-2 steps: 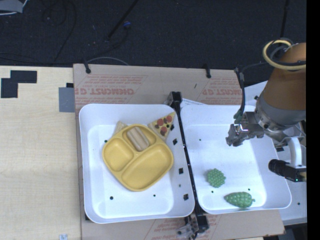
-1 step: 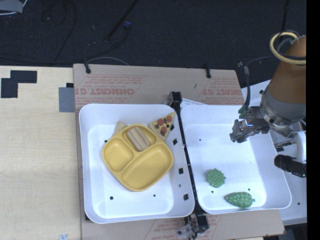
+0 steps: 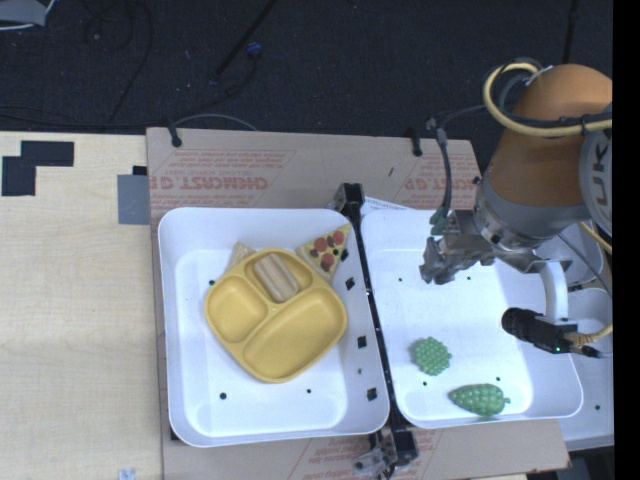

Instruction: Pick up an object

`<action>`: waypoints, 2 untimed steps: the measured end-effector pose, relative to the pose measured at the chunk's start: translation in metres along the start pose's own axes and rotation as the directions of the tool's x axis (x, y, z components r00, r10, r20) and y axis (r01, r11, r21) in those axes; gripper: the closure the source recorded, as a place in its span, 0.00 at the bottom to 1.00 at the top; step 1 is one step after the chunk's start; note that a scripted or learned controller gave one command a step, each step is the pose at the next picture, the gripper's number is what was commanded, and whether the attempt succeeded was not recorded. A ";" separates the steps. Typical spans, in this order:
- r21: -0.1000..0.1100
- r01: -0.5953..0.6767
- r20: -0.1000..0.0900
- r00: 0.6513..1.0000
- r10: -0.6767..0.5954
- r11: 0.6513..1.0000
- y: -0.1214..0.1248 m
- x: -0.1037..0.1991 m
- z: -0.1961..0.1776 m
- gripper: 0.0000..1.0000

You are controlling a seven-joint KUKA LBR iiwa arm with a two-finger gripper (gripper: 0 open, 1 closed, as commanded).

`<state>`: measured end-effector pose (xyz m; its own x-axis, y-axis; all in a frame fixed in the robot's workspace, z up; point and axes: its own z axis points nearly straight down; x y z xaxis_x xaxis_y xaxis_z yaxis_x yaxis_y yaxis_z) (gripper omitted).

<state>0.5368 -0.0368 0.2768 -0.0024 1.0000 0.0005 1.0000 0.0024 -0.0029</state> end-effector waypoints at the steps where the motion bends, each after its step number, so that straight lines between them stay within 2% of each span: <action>1: 0.002 0.000 0.000 1.000 0.000 1.000 0.009 0.048 0.021 1.00; 2: 0.000 0.002 0.000 1.000 -0.002 1.000 0.030 0.095 0.027 1.00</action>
